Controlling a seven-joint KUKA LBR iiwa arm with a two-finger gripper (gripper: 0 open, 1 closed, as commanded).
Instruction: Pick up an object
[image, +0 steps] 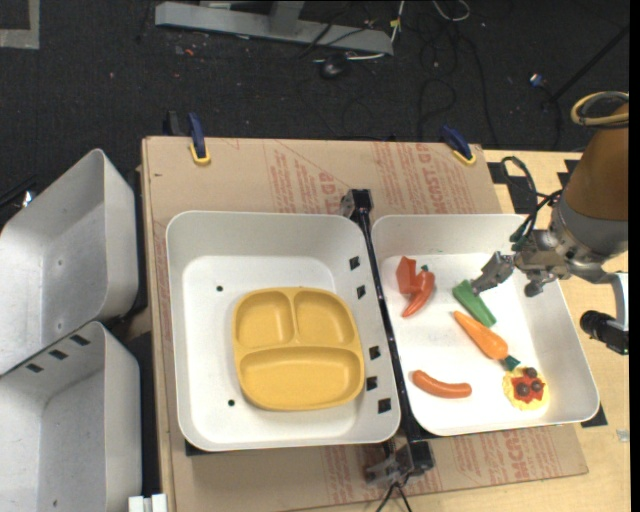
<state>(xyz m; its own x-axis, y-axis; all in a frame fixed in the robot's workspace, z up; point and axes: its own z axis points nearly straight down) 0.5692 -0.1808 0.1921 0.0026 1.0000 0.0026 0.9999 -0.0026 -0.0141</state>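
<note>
**Pincer hangs spread above the toy food in the right bin**

Nearest your lens, along the front of the right bin (560, 420), lie an orange-red sausage (441, 385) and, beside it toward the front right corner, a small yellow disc topped with red pieces (526, 389). Just behind them you see a carrot (481, 335) lying at a slant, its leafy end pointing at the disc. Touching the carrot's upper end is a green vegetable piece (473, 303), and to its left sits a red pepper (414, 283) near the divider between the bins. Your arm (600, 205) reaches in from the right, and its pincer (514, 276) hovers over the back right part of that bin with the two fingers spread wide. One fingertip (490, 277) sits just beside the green piece; you cannot tell whether it touches. Between the fingers you see bare white bin floor, so nothing is gripped. In the left bin (190, 330) rests a yellow divided plate (298, 348), flat and roughly centred. Both bins stand on a brown cardboard sheet (300, 165) covering the tabletop.
</note>
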